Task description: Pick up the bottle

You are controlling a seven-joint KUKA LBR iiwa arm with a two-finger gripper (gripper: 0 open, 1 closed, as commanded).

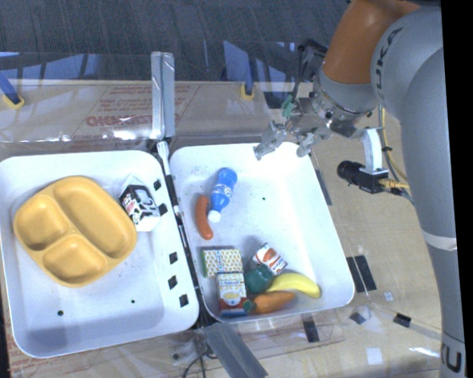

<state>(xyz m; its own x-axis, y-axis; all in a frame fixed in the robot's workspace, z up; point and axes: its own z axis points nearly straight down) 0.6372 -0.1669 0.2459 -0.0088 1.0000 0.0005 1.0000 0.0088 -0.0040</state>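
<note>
The small plastic bottle with a blue body and a white cap end (220, 191) lay on its side on the floor of the right-hand shallow white bin (321, 243), in the bin's upper left part. It was tilted on a diagonal, its rounded blue end pointing up and to the right, its white end pointing down and to the left. A paler band, seemingly a label, crossed the middle of its body. The white end rested just beside the small orange-red sausage-shaped toy (202, 216), close enough that contact could not be told for sure. The bottle lay free on the white floor, well apart from the cluster of toy foods at the bin's lower edge.
</note>
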